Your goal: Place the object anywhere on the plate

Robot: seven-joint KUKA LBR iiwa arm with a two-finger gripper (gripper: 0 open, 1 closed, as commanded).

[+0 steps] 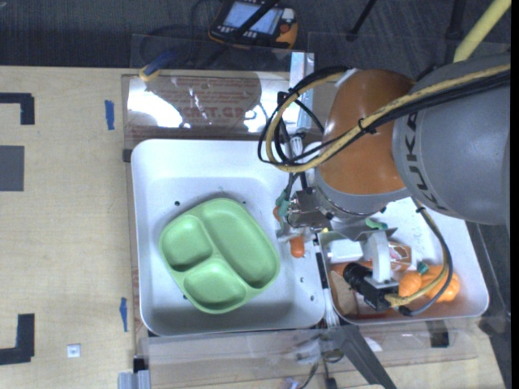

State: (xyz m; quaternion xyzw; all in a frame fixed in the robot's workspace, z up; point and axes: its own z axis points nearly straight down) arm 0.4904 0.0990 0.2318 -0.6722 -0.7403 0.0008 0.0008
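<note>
Roughly over the wall between the two bins, the gripper [295, 221] hangs with a small orange object [298, 248] just under it, at its 6 o'clock. Whether the claw is spread or pinching it, I cannot tell. The green three-compartment plate [217, 254] lies in the left bin [162, 168], near the gripper's 8 o'clock. The right bin [477, 294] holds orange toy pieces [422, 282].

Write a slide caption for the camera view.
Grey arm reaches in above the right bin; green three-part plate sits in the left bin.

Arm [442, 148] low, end effector [298, 227] apparently downward.
</note>
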